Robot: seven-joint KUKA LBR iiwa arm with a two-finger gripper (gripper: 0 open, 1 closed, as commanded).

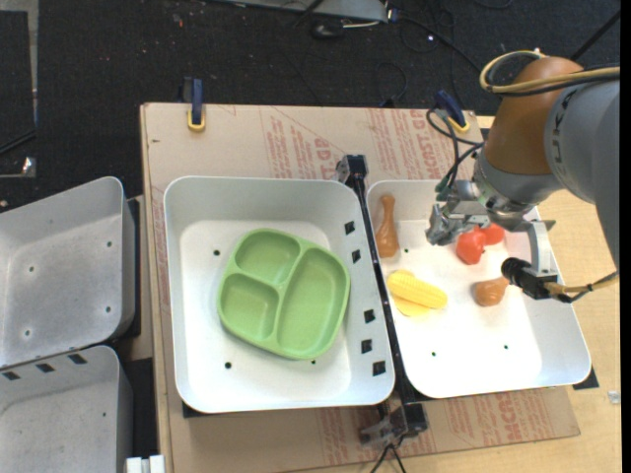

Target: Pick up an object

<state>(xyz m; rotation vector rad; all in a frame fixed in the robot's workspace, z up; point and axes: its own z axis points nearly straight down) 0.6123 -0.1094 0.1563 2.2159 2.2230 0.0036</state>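
My gripper (455, 223) hangs low over the back of the right bin (493, 363), just left of a red pepper-like toy (473, 245) that touches or sits beside it. A brown drumstick-shaped toy (385, 227) lies by the bin's left wall. A yellow corn cob (417, 291) rests in the bin's left middle. A small brown lump (489, 292) lies right of the corn. Nothing is visibly lifted by the gripper.
The left bin (197, 363) holds a green three-compartment plate (284, 293). A black divider with clamps runs between the bins. A black cable fitting (525, 280) juts over the right bin's right side. White panels lie left of the bench.
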